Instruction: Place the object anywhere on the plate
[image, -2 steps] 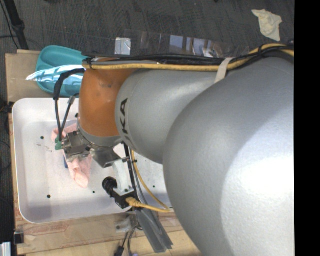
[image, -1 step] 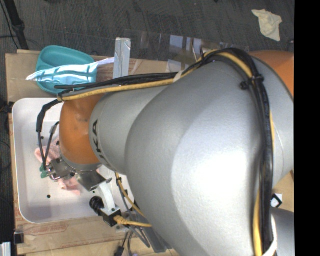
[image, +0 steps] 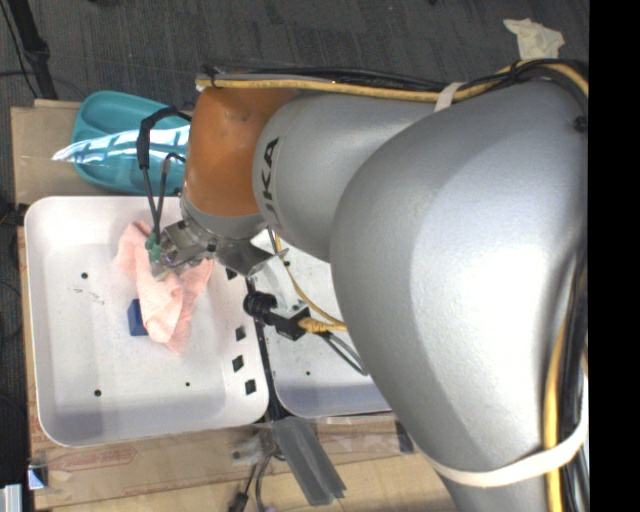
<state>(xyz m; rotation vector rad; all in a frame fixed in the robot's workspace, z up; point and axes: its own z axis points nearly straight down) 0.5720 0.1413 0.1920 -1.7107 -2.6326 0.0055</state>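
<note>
A: Where is the cloth (image: 165, 290)?

B: It lies crumpled in the left bin (image: 60, 330), directly under the fingers (image: 160, 255). A small blue block (image: 135, 318) is just beside it.

A: Do the fingers hold it?

B: I cannot tell; the wrist hides them.

A: And the plate?

B: I cannot make one out, so placing is not yet done.

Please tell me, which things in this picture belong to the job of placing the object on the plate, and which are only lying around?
Belonging to the job:
- tool, low over the pink cloth
- pink cloth in the left bin, the likely object
- small blue block beside the cloth, perhaps the object instead

Only lying around:
- teal bag behind the left bin
- right bin
</note>
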